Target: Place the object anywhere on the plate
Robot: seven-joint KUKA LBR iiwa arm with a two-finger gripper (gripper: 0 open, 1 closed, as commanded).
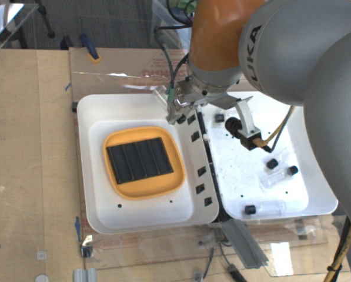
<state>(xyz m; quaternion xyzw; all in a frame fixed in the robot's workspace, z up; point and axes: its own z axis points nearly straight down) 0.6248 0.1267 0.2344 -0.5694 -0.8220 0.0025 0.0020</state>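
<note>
Left bin [93,210]: an orange plate [117,185] is being carried, with a dark ribbed rectangular object [139,159] lying flat at its centre. The hand [176,111] is being held above the far inner corner of that bin, apart from the plate; whether it is released or clenched cannot be told, as the wrist is blocking it. Right bin [316,201]: small black and clear items, possibly vials, are being kept scattered.
</note>
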